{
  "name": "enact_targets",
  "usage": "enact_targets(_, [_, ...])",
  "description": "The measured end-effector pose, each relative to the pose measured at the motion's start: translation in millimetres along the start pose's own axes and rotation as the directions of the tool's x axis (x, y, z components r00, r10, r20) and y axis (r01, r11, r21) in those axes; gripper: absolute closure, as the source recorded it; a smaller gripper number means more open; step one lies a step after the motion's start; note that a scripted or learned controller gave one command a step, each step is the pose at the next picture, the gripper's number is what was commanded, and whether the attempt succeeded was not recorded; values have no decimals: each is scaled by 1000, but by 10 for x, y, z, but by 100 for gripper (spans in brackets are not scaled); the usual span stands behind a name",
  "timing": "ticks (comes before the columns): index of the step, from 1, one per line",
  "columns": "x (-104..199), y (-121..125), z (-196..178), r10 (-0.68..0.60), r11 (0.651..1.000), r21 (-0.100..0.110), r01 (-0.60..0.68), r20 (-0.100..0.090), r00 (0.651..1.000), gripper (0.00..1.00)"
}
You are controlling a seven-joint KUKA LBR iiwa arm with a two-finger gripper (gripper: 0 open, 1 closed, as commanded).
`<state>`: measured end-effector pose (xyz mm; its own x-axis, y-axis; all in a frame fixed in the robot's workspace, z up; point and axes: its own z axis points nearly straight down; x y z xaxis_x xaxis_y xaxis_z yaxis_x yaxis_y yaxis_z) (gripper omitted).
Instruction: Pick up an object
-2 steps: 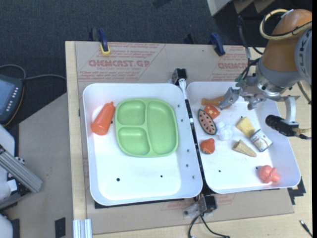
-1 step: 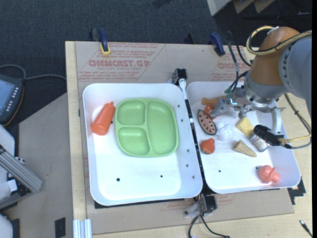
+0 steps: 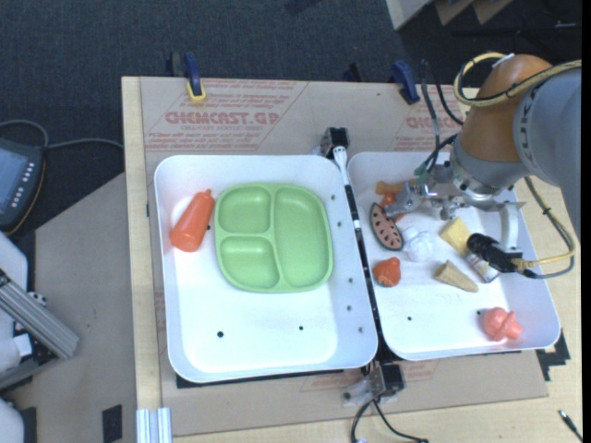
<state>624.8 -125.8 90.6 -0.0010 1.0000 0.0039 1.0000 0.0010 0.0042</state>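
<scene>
**Crowded right bin, arm poised over its upper half**

Nearest the camera, a pink toy (image 3: 500, 323) lies at the lower right corner of the right bin (image 3: 443, 340), apart from the rest. Candidate objects cluster higher up: a watermelon slice (image 3: 387, 226), an orange-red piece (image 3: 387, 271), a clear white lump (image 3: 420, 245), a yellow wedge (image 3: 454, 234) and a cone-shaped piece (image 3: 457, 276). The gripper (image 3: 427, 196) hangs above the upper part of this cluster; whether it is released or clenched cannot be told, and nothing is seen in it.

Risk, as a judgement: the pieces lie close together, so a descent could nudge neighbours aside or pinch two at once; the small rounded shapes may slip out.

The left bin (image 3: 249, 340) holds a green divided plate (image 3: 274, 236) and an orange bottle (image 3: 192, 221). Both bins sit on a paper-covered board (image 3: 231, 113) clamped at its far edge, over dark carpet (image 3: 111, 26).
</scene>
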Motion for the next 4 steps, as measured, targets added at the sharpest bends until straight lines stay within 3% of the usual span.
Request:
enact_targets(1, [0,33,-145,0,1000,-12,0,1,1000,100])
enact_targets(2, [17,135,-630,0,1000,-1,0,6,1000,100])
enact_targets(4, [54,109,-1365,0,1000,-2,0,5,1000,100])
